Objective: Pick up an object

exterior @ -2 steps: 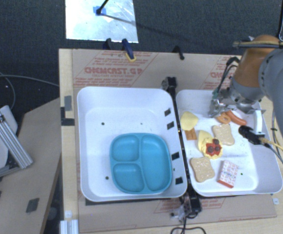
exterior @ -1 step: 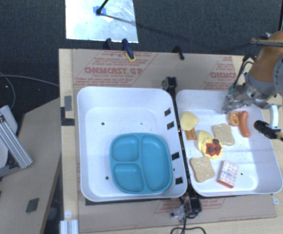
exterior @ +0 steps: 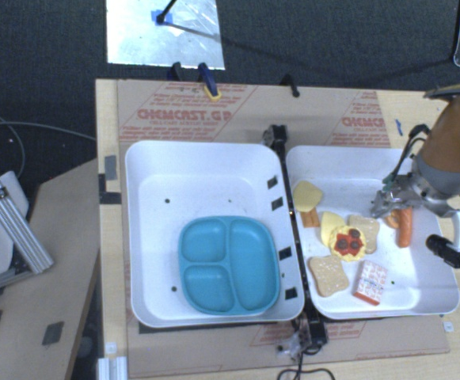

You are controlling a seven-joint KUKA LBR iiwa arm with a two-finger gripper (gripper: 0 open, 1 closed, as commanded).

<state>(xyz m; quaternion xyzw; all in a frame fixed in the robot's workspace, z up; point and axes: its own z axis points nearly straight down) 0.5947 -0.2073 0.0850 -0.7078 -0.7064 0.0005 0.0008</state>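
Toy food lies in the right bin [exterior: 427, 291]. There is a yellow chip [exterior: 307, 194], a small orange block [exterior: 310, 217], a tart with red topping [exterior: 347, 244], a tan bread slice [exterior: 328, 275], a white and red packet [exterior: 370, 282] and an orange sausage [exterior: 404, 228]. My gripper [exterior: 389, 203] hangs low over the bin's right part. It is just above and left of the sausage, next to a tan slice [exterior: 367, 229]. The metal wrist hides its tips.
The left bin [exterior: 158, 180] holds a blue divided plate [exterior: 230, 264]. A black clip strip [exterior: 281, 204] runs between the bins. The arm's grey and orange body [exterior: 455, 153] overhangs the right bin's far right edge. Cardboard [exterior: 214, 109] lies under both bins.
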